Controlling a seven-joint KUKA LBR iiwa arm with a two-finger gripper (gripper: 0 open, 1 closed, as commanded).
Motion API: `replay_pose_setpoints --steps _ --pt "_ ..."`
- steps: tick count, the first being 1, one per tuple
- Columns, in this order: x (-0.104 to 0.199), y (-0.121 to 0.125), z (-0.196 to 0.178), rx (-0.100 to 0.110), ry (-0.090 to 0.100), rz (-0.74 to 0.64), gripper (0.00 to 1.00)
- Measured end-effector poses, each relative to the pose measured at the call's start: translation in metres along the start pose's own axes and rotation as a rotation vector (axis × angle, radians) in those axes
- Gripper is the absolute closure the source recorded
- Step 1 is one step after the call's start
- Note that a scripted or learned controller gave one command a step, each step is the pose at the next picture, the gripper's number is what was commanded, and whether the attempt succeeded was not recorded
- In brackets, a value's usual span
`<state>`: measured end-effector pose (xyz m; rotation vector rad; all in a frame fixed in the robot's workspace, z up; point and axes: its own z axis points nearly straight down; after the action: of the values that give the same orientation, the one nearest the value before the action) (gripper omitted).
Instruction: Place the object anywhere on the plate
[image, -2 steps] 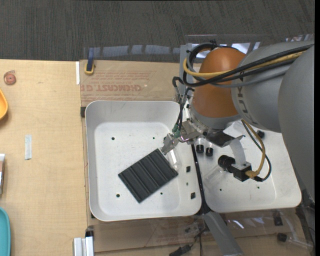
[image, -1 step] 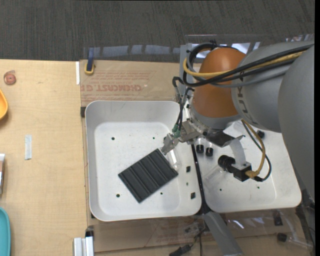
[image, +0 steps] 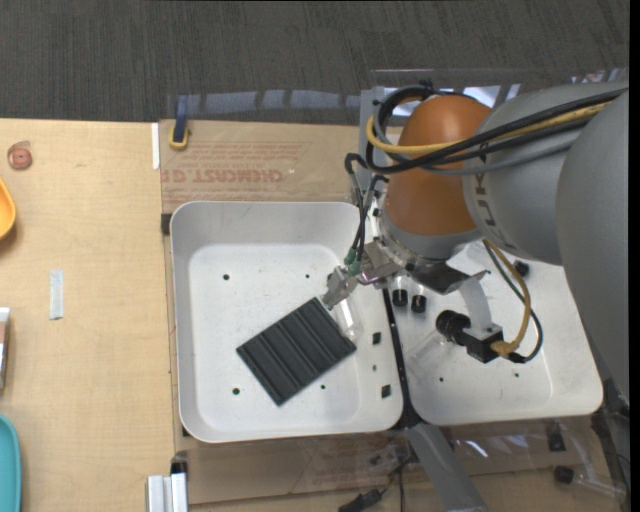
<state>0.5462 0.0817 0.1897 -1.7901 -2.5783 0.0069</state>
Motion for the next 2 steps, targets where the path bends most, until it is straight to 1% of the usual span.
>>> replay_pose_setpoints --steps 2 --pt "0.0 0.0 0.0 0.0 0.0 0.0 0.0"
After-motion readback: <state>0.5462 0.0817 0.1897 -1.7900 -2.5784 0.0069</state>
